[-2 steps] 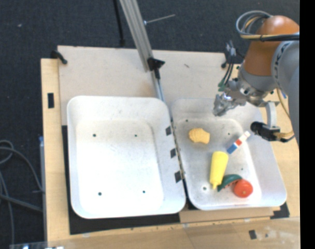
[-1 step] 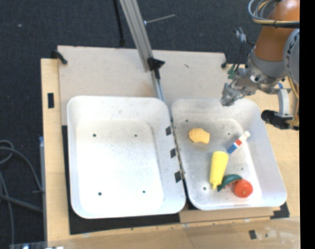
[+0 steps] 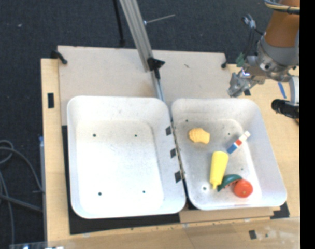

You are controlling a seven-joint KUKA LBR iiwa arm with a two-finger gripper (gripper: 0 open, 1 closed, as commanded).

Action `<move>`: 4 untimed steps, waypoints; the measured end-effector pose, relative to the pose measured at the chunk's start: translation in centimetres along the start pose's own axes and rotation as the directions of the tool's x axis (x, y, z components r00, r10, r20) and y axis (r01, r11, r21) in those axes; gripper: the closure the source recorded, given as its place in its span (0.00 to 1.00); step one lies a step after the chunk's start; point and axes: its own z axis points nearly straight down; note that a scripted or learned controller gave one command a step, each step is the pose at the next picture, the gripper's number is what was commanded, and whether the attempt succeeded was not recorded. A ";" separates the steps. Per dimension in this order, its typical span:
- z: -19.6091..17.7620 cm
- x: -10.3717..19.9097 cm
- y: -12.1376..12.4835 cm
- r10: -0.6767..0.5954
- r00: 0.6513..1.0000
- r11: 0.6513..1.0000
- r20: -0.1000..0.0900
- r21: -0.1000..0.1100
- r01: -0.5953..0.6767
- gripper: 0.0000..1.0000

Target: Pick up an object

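Camera view is showing the gripper (image 3: 239,84) being held above the back rim of the right bin (image 3: 266,139), off to the right rear; whether it is open or closed cannot be told, and nothing is being carried by it. The candidates for picking are all lying in the right bin: a yellow-orange lump (image 3: 199,136) near the middle, a small red, white and blue tube (image 3: 239,142) to its right, a yellow bottle-shaped toy (image 3: 218,168) lying nearer the front, and a red tomato-like toy (image 3: 243,189) with a green piece (image 3: 231,180) touching the yellow one's lower end. A miss is being risked there: the three crowded pieces are likely to be nudged apart or pinched together, and the rounded red one is likely to roll away. The lump, being apart, is judged the safer target. The left bin (image 3: 74,154) and a tan board (image 3: 100,71) are being framed by dark carpet (image 3: 23,19), with a slanted metal rail (image 3: 137,27) and loose cables (image 3: 7,160) nearby.
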 end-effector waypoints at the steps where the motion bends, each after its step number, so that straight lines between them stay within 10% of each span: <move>1: -0.2 5.5 -0.8 -0.004 1.000 1.000 -0.003 0.007 0.004 1.00; 4: 1.4 21.0 -0.1 -0.005 1.000 1.000 -0.004 0.005 0.005 1.00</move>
